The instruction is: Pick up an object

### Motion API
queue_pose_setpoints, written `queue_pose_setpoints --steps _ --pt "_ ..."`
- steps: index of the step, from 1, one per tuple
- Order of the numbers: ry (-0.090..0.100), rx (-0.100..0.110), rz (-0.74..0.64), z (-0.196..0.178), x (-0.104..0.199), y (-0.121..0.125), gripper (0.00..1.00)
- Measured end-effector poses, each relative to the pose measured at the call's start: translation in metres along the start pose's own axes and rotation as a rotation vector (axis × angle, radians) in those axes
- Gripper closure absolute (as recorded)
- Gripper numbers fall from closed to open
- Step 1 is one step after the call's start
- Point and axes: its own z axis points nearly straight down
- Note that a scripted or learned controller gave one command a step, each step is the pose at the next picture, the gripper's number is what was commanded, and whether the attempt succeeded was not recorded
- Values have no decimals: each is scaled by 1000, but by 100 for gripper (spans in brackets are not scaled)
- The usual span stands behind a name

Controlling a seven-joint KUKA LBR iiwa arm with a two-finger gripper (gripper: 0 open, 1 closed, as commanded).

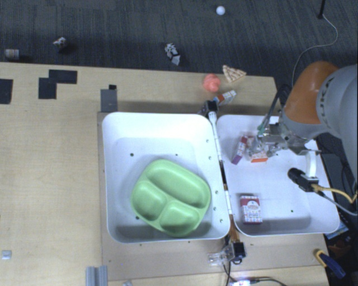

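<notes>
The end effector [262, 146] is down in the far part of the right bin [282, 215], low over the white bottom. It is seen from above and partly under its own wrist, so I cannot tell whether it is spread or pressed together, and nothing can be seen pinched in it. The grey arm [335, 100], with its orange band, comes in from the right over the bin's far right corner.

Just to the left of the end effector lies a small purple and red packet [240, 149], tilted, with its long side running near to far. It is close beside the end effector; whether the two touch cannot be told. A small orange-red scrap [258, 160] lies just on the near side of the end effector. Well apart from these, toward the near edge of the same bin, a red box [250, 208] lies flat.

The left bin [123, 145] holds a green divided plate [170, 195], which sits in its near half and leans toward the near right corner.

On the counter [50, 184] beyond the bins lie a small tube [225, 98], a pink ball [211, 82] and a toy pizza slice [234, 73]. On the dark floor [112, 28] farther off lies a white ball [220, 10].
</notes>
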Motion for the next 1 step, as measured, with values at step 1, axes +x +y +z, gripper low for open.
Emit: queue_pose_setpoints --steps 1 --pt "3 13 -1 -78 62 -80 100"
